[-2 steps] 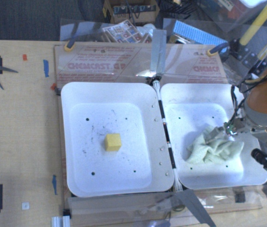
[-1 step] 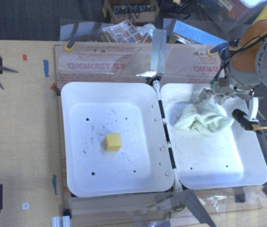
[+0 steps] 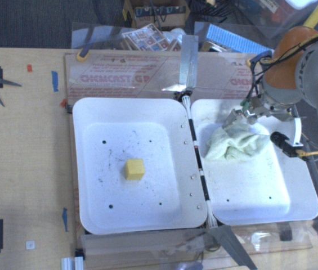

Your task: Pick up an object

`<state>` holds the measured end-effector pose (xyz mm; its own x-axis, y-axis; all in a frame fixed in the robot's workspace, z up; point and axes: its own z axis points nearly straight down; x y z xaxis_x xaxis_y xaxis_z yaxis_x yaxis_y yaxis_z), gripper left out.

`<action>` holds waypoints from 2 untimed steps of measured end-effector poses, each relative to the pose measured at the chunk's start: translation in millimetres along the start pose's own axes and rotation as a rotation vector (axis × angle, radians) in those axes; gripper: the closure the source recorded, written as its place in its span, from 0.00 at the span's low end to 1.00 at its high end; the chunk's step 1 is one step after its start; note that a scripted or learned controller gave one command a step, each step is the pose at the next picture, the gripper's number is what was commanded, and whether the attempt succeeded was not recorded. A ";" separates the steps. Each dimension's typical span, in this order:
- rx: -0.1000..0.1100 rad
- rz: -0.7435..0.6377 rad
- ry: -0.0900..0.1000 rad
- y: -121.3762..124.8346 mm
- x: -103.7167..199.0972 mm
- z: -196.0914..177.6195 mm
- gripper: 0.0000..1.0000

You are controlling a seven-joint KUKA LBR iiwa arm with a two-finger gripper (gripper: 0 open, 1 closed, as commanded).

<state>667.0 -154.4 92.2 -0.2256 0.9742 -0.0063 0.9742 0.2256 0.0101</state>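
Look at the right bin [image 3: 294, 198] first. A crumpled pale cloth [image 3: 236, 142] lies in its upper left part, near the wall that the two bins share. The arm [image 3: 294, 66] comes in from the right, and your tool [image 3: 249, 115] sits low at the top edge of the cloth, touching it or just above it. You cannot tell from here if the tool is open or closed, because its tip is small and mixed in with the cloth. You also cannot say that it holds the cloth. In the left bin [image 3: 91, 122] a small yellow block [image 3: 134, 169] rests near the middle, all alone and well away from the tool. It looks like you are at the grabbing step, with the cloth as the thing to pick. Next, the tool needs to pinch a good fold of cloth and then go straight up. Soft cloth can slip out, so check that it rises with the tool. If it stays in the bin, try again, or go for the block.
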 end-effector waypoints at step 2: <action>-0.006 -0.343 0.001 -28.0 52.6 -1.1 0.00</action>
<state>627.9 -109.4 92.6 -0.5402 0.8415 -0.0089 0.8414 0.5403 0.0130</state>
